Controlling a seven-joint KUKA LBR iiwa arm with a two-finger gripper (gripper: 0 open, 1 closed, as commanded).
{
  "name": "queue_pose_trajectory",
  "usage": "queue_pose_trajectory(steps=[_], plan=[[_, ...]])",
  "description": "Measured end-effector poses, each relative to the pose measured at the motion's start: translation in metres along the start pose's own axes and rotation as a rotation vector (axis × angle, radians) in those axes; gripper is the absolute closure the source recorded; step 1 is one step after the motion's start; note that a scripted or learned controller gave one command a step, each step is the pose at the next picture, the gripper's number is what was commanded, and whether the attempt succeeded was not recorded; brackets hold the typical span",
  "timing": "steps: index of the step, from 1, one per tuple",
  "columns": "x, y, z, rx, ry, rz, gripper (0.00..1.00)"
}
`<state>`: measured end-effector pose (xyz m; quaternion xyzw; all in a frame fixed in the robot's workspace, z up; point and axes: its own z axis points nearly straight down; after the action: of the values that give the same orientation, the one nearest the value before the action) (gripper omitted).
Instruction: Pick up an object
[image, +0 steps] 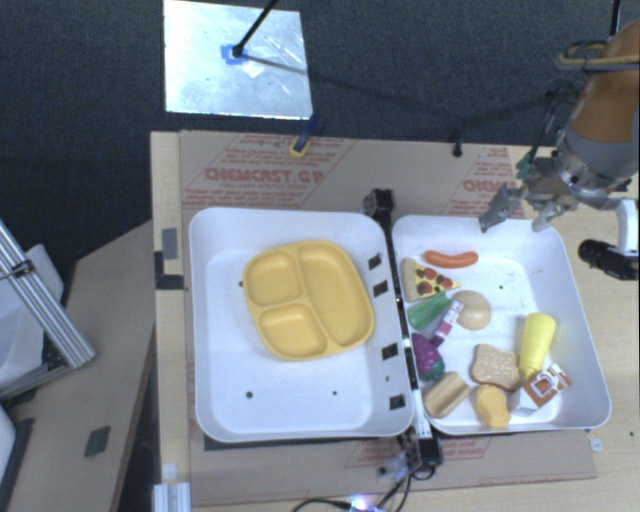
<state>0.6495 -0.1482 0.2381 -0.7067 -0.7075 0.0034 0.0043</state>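
Gripper (521, 210) hovers over the right bin's (574, 275) far rim, fingers spread, grasping nothing. Hot dog (451, 259) lies inside that bin near the far rim; pizza slice (424, 279) just nearer, yellow bottle (536, 343) by the right wall.

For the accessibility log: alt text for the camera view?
An open gripper hovers over the right bin's far edge, holding nothing. That bin holds toy food, including a hot dog; the left bin holds a yellow tray.
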Motion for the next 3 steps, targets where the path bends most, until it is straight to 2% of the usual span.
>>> queue_pose_trajectory(steps=[1,3], plan=[[0.0,0.002,-0.008,-0.013,-0.002,-0.002,0.0],[0.002,-0.001,0.114,-0.009,-0.001,0.0,0.0]])
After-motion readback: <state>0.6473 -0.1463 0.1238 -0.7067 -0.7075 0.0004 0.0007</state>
